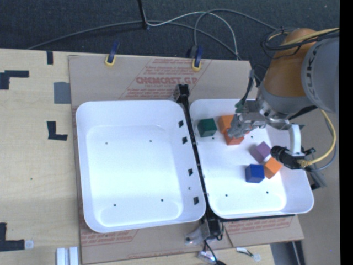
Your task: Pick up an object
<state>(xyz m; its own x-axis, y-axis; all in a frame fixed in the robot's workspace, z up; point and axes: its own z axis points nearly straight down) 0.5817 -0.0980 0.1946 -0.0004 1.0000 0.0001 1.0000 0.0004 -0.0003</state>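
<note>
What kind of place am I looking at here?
Probably a robotics test bench: a robot arm reaches over two white bins, small coloured blocks lie in one, and cables trail behind.

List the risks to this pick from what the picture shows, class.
1. The gripper sits low over the orange block, with the green block close on the left. A closing finger could nudge the green one or catch both.
2. The orange block looks tilted under the gripper, so it may slip out.
3. The purple block, blue block and small orange block cluster near the wrist; a sweep could scatter them.
</note>
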